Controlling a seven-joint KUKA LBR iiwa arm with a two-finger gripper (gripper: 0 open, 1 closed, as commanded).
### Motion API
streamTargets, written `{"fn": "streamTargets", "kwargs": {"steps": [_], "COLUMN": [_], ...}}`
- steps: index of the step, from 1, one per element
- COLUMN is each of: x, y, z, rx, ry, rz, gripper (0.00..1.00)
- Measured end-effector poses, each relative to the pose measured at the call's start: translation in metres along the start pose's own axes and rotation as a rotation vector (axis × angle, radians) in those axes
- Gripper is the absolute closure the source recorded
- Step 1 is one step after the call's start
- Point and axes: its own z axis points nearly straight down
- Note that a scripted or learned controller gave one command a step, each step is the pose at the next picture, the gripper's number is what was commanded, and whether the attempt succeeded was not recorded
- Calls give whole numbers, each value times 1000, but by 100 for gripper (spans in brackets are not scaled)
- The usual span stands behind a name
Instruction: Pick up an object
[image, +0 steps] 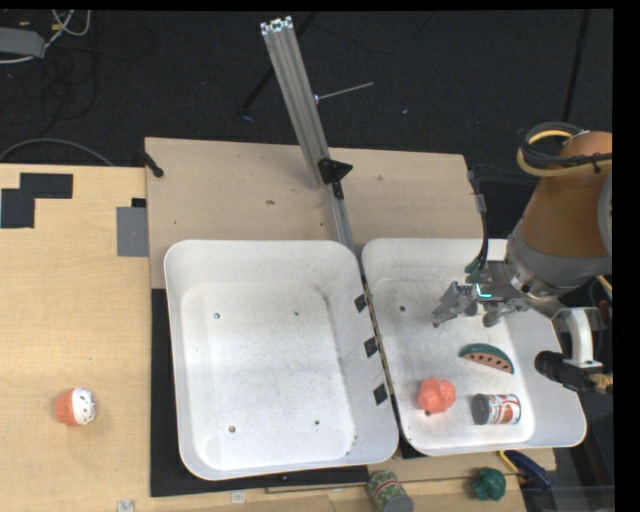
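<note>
Camera view is showing the arm (560, 215) reaching over the right bin (560, 435), its pincer (470, 305) hanging above the watermelon slice (486, 358); whether the pincer is gripping anything, I cannot tell.

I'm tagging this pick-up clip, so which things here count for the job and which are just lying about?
For the job, in the right bin:
gripper
red lump
watermelon slice toy
small can

Lying about:
left bin
red-and-white ball on the bench
green thing and a second can at the front edge
</note>
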Motion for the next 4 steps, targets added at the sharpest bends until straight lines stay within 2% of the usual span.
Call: {"fn": "streamTargets", "kwargs": {"steps": [1, 3, 4], "x": [-1, -4, -6], "y": [1, -8, -7], "z": [-2, 114, 101], "rx": [-5, 2, -3], "ry": [-1, 0, -1], "rz": [3, 1, 8], "gripper": [0, 0, 100]}}
